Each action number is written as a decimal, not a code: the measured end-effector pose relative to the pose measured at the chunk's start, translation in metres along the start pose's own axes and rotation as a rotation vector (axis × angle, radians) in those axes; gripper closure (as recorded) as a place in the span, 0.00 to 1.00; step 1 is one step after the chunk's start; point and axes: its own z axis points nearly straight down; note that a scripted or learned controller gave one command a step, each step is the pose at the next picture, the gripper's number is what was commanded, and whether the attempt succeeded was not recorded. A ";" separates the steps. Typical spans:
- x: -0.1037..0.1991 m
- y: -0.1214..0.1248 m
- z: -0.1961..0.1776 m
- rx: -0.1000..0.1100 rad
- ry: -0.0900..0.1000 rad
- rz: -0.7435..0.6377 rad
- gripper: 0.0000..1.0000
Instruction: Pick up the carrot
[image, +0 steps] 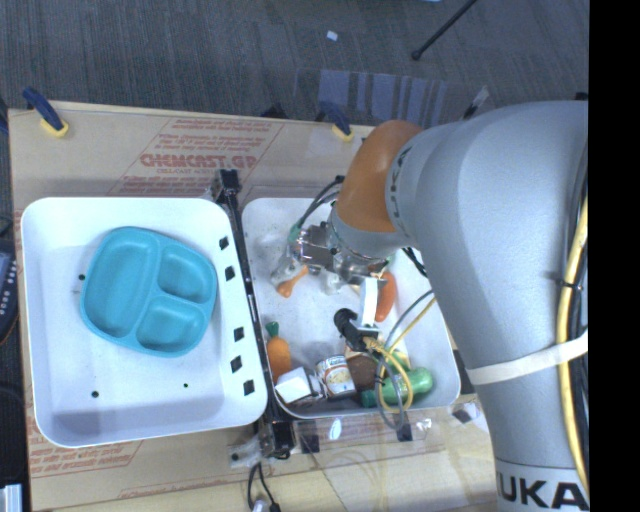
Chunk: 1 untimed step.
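the hand (335, 262) hung low in the right bin (262, 222); whether it gripped anything i could not tell. the carrot (279, 355) lay by that bin's left wall, crowded by a can (338, 377), so a grab might snag clutter.

Glossy smooth blue plastic tray (148, 290) in matt white plastic bin (60, 400); beneath bin, printed brown cardboard (150, 150).
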 end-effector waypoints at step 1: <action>-0.001 0.002 -0.012 -0.001 -0.001 -0.006 1.00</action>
